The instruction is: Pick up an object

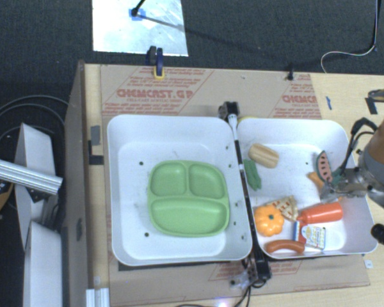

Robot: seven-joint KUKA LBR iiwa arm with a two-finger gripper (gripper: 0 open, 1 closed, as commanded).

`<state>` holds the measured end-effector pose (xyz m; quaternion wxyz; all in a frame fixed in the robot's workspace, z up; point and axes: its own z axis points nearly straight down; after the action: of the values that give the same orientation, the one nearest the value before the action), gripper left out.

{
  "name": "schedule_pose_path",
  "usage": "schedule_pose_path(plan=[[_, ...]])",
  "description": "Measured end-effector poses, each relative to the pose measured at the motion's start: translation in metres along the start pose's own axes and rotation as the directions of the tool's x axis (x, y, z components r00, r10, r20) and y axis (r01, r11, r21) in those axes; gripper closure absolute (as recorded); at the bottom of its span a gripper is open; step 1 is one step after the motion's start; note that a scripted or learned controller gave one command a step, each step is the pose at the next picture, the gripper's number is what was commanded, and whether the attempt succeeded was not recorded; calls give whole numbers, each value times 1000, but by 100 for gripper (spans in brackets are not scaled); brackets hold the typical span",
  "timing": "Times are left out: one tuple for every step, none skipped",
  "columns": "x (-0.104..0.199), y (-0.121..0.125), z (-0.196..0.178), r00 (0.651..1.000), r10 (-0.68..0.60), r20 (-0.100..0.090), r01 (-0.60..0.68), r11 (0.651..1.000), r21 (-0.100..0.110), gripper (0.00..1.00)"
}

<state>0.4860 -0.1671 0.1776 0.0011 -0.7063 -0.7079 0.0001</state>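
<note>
Crowding the end effector (335, 187): watermelon slice (323, 165), ketchup bottle (320, 213).

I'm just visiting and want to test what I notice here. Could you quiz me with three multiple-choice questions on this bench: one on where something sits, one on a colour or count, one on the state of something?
1. Where is the divided plate?
A. In the left bin
B. In the right bin
C. On the floor

2. What colour is the toy pumpkin?
A. Blue
B. Orange
C. White

3. How does the bread roll lie?
A. Stacked on the plate
B. Between the gripper's fingers
C. Loose on the right bin's floor

Answers:
1. A: the green plate lies in the left bin, alone.
2. B: the pumpkin is orange with a small green stem.
3. C: the roll rests in the right bin, well apart from the gripper, which is at that bin's right side near the watermelon slice.
</note>
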Motion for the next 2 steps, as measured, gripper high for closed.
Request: schedule_pose_path(plan=[[-2, 45, -48, 1000, -4, 4, 4, 1000, -10, 100], [-38, 44, -43, 1000, 2, 3, -2, 1000, -5, 100]])
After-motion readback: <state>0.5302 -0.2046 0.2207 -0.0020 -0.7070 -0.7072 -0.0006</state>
